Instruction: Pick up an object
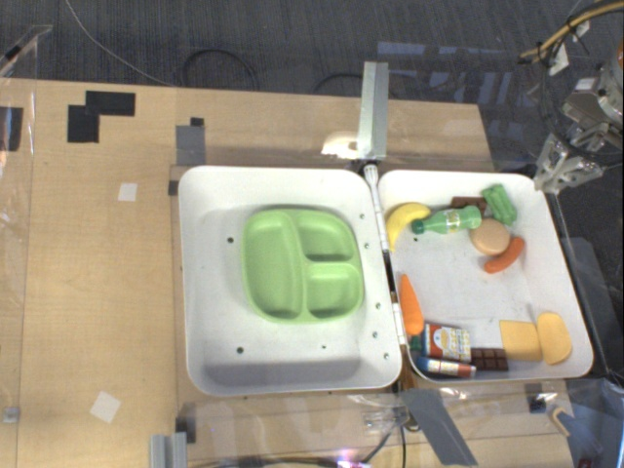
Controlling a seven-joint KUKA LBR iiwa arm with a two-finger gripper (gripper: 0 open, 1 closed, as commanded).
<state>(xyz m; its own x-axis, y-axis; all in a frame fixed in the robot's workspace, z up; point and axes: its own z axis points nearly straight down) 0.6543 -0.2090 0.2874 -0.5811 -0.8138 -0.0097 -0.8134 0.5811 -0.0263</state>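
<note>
My gripper [568, 172] hangs above the far right corner of the right bin [561, 261], just outside its rim, open with nothing between its fingers. In that bin lie a yellow banana [403, 220], a green bottle [448, 223], a green block [499, 205], a tan round bun [490, 237] and an orange-red sausage [504, 255]. An orange carrot [411, 305] lies along the left wall. Near the front are a small carton [447, 340], a yellow cheese block [520, 339] and a yellow oval roll [554, 337].
The left bin [210, 339] holds a green divided plate [297, 266]. A metal post [373, 105] stands behind the seam between the bins. Cables [565, 32] trail at the upper right. The wooden bench [88, 291] lies bare to the left.
</note>
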